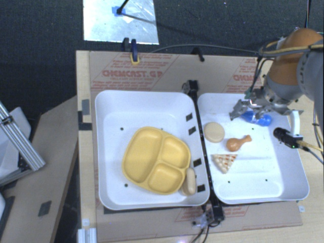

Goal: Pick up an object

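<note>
In the right bin (263, 186) my gripper (246, 108) hovers at the far side, right over a blue object (256, 118) that pokes out below and to the right of it. I cannot make out whether the blue object sits between the jaws. Nearer the bin's left side lie a round beige disc (214, 132), a brown drumstick (238, 143) and a pizza slice (224, 161).
The left bin (116, 110) holds a yellow divided plate (157, 159) with a pale bread roll (190, 181) against its lower right edge. A black divider (200, 135) runs between the bins. The arm (291, 59) comes in from the upper right.
</note>
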Tool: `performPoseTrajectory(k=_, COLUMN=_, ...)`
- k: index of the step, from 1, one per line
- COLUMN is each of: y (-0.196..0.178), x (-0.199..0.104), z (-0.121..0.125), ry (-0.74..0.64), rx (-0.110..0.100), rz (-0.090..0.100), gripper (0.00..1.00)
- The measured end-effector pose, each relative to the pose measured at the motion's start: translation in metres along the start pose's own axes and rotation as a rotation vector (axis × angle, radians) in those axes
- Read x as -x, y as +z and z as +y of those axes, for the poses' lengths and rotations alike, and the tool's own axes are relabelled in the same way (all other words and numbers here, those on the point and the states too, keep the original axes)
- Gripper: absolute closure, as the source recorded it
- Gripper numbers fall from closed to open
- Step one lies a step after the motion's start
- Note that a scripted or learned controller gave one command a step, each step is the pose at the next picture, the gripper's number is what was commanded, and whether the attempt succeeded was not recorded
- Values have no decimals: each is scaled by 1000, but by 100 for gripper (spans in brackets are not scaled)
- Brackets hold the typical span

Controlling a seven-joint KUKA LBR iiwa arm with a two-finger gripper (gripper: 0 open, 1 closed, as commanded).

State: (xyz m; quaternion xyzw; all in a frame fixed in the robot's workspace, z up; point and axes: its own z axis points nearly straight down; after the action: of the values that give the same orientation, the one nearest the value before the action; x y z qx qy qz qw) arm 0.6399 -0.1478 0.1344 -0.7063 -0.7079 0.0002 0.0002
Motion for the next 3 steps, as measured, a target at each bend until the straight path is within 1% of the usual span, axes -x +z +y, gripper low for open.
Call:
performPoseTrajectory(k=1, y=51, x=-2, z=0, ry=-1, rx=-4, rz=2, gripper=0)
performPoseTrajectory(k=2, y=38, x=-1, z=1, ry=-1, rx=1, rz=0, gripper=100)
performPoseTrajectory(k=3, y=-7, x=5, z=3, ry=1, rx=5, rz=-1, gripper=100)
